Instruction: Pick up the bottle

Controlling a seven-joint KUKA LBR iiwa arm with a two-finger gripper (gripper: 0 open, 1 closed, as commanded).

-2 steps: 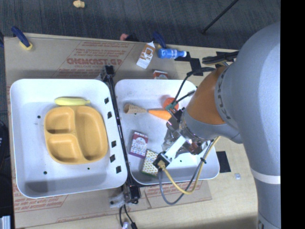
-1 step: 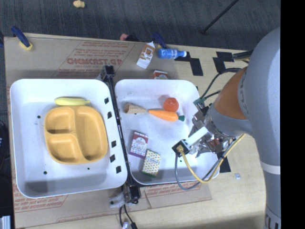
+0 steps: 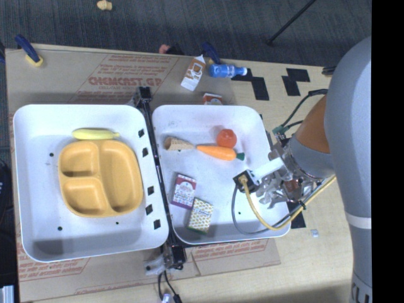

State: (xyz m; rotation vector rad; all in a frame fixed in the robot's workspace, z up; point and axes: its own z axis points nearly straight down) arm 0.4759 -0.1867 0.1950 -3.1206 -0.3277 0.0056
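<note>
Blue and small, the bottle (image 3: 226,71) lies on its side on the bench behind the right bin (image 3: 165,115), untouched. We judge the reach has not begun: our gripper (image 3: 273,188) hovers over that bin's right rim, well apart. Next we must carry it back past the far rim.
</note>
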